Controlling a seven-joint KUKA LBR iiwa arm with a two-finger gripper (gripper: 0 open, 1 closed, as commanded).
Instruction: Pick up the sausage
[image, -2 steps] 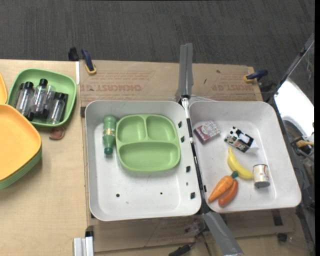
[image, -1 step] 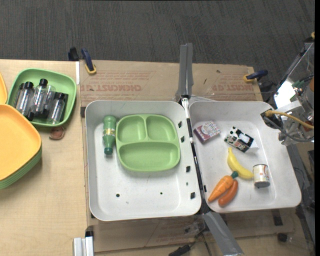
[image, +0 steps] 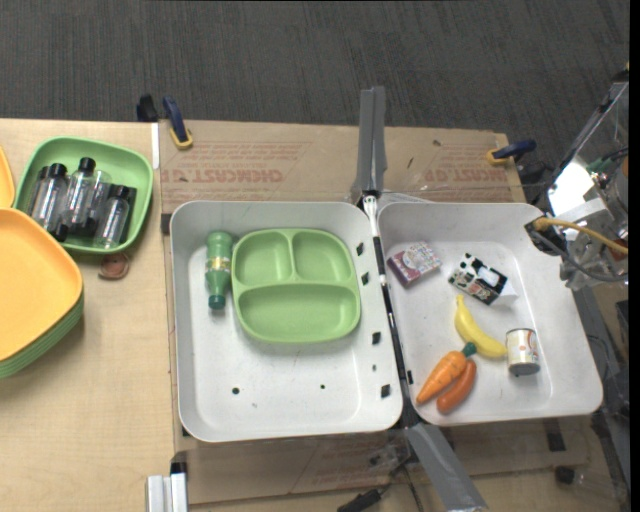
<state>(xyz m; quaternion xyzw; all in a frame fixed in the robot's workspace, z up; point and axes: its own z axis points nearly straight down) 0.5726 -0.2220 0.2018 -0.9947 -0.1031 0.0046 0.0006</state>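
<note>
The sausage, short and reddish-brown, lies in the right bin near its front left corner. It rests against the right side of an orange carrot with a green top. Both lie at a slant, their upper ends pointing to the back right. Nothing covers the sausage.
The right bin also holds a banana, a small can, a black-and-white object and a purple packet. In the left bin are a green divided plate and a green bottle. Cables and hardware hang over the right rim.
</note>
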